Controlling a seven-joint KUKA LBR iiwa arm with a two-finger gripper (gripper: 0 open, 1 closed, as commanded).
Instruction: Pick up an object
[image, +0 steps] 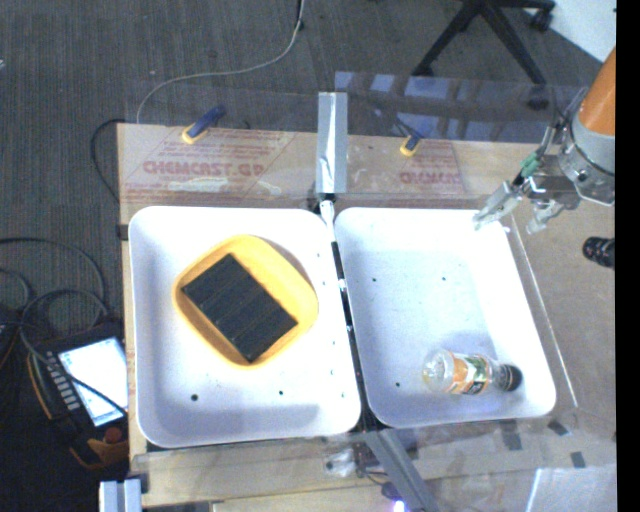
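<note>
A clear plastic bottle with an orange label and a dark cap lies on its side near the front right corner of the right bin. A yellow dish holding a dark square pad sits in the left bin. My gripper hangs at the far right corner of the right bin, above its rim, well away from the bottle. Its two fingers are spread apart with nothing between them.
A metal bar stands upright behind the seam between the bins. Two clamps with yellow and blue handles sit on the board behind the bins. A tablet and cables lie on the floor at the left.
</note>
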